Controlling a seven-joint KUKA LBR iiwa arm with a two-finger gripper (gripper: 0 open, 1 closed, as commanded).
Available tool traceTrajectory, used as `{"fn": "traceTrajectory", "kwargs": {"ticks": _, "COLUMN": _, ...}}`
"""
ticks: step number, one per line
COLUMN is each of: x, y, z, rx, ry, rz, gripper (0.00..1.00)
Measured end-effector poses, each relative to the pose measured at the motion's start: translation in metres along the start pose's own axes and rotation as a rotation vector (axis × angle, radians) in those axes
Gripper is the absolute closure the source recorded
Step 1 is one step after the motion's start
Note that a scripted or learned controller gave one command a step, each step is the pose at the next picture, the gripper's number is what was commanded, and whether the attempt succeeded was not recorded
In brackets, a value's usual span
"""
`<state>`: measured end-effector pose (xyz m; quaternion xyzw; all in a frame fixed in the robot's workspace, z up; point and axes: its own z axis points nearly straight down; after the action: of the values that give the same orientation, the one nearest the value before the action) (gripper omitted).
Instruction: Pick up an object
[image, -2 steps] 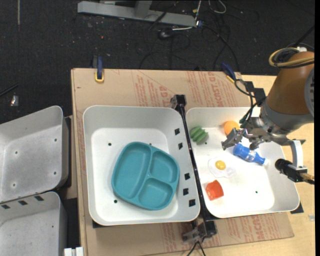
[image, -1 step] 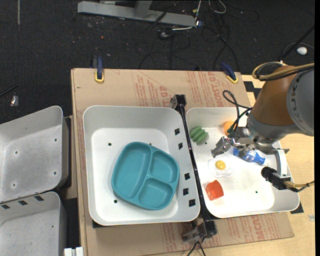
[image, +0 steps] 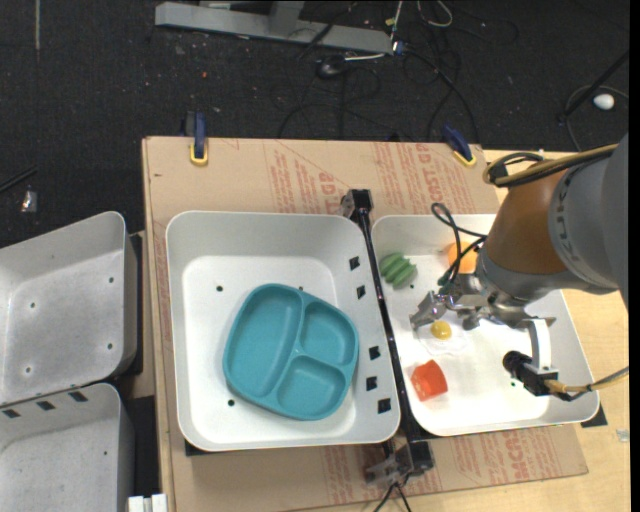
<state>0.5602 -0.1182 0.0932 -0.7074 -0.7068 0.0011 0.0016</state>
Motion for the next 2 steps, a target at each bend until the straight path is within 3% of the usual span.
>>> {"fn": "traceTrajectory", "kwargs": {"ticks": 1, "x": 0.000, "y": 0.001, "z": -0.013, "rx": -0.004, "ry": -0.001, "rz": 0.001, "gripper": 1.00}}
{"fn": "traceTrajectory", "kwargs": {"ticks": 2, "x": 0.005, "y": 0.008, "z": -0.059, "rx": -0.009, "ry": -0.002, "rz": -0.004, "gripper": 1.00}}
